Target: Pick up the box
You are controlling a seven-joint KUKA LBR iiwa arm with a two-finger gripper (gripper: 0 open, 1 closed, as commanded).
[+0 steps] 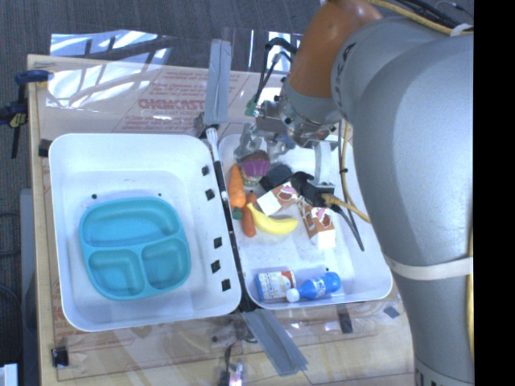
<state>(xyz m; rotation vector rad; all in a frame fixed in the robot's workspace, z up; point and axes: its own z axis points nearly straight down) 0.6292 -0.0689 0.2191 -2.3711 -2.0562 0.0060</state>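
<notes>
Gripper (261, 139) low over the upper part of the right bin (366, 276), above a purple item (255, 166); cannot tell how it is set. Box (321, 225), red and white, lies right of centre in that bin, just beside a banana (272, 222) and near a carrot (236, 191). Bottle (299, 285) along the lower edge. Left bin (64, 175) holds a blue tray (133, 246).

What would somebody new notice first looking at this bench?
The big grey arm with its orange band fills the right side, its gripper low over the right bin. That bin is crowded: banana, carrot, bottle, small box. In the left bin lies a turquoise divided tray.
</notes>
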